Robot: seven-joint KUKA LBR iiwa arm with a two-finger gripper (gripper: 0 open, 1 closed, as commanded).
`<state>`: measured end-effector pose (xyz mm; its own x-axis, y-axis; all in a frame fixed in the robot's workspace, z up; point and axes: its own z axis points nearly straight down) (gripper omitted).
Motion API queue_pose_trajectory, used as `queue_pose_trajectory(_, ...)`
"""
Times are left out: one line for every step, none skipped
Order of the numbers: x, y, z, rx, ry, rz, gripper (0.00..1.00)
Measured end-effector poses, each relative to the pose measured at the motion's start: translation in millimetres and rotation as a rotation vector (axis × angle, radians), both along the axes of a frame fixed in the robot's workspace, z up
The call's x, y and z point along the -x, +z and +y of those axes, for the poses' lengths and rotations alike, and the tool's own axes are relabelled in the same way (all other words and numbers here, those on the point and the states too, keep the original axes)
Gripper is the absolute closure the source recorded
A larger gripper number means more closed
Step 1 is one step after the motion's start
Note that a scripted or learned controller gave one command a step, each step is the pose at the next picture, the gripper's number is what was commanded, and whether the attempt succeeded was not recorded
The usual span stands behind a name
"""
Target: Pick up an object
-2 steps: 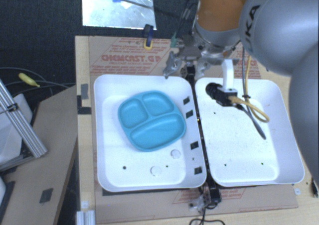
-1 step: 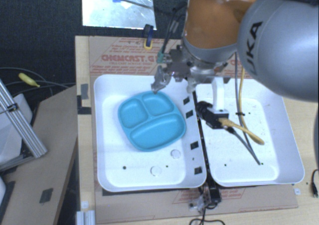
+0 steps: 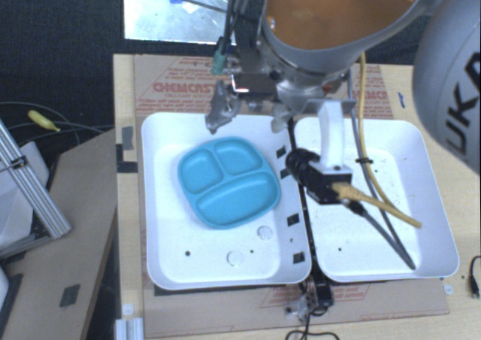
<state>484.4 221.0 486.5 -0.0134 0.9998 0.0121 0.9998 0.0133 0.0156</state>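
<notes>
A light blue divided plate (image 3: 228,182) lies flat in the middle of the left bin (image 3: 161,256). My gripper (image 3: 250,115) hangs over that bin's back edge, just behind the plate and above it. Its fingers (image 3: 220,114) stand open, spread apart with nothing between them. The left finger is close to the plate's back rim, and I cannot tell whether it touches it.
The right bin (image 3: 428,180) sits beside the left one, parted from it by a dark seam with black clips (image 3: 294,218). Two small pale discs (image 3: 264,233) rest near the left bin's front. The large grey arm fills the upper right.
</notes>
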Motion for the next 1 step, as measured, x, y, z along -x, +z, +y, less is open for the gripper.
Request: queue_pose_trajectory(-2.6, 2.6, -4.5, 0.009, -0.004, 0.011, 1.00)
